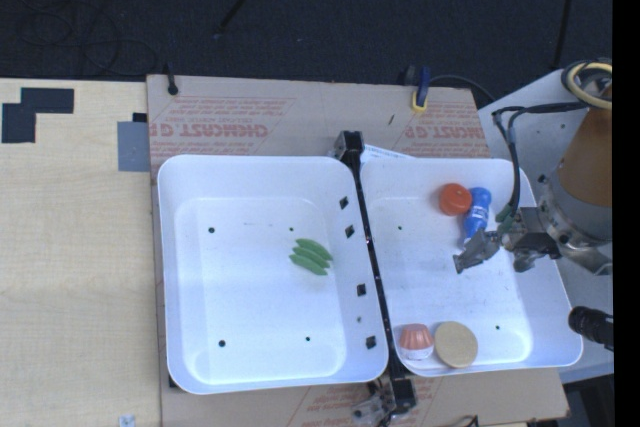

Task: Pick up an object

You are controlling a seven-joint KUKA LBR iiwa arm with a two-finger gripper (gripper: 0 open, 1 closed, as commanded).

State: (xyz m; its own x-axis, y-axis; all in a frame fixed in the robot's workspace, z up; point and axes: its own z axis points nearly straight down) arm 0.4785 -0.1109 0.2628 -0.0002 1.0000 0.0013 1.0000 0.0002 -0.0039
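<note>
A green pea-pod-like object (pixel 312 256) lies in the left bin (pixel 200 185), right of its middle. In the right bin (pixel 400 185) an orange-red ball (pixel 454 199) rests against a blue object (pixel 477 211) near the far right side. An orange-and-white object (pixel 416 341) and a tan round disc (pixel 456 344) sit at that bin's near edge. My gripper (pixel 497 250) hangs over the right side of the right bin, just below the blue object, with its dark fingers spread apart and nothing between them.
A black divider (pixel 362 255) runs where the two bins meet. Cardboard (pixel 250 120) lies under the bins. The arm's grey body and orange band (pixel 590 165) fill the right side, with cables looping above the right bin.
</note>
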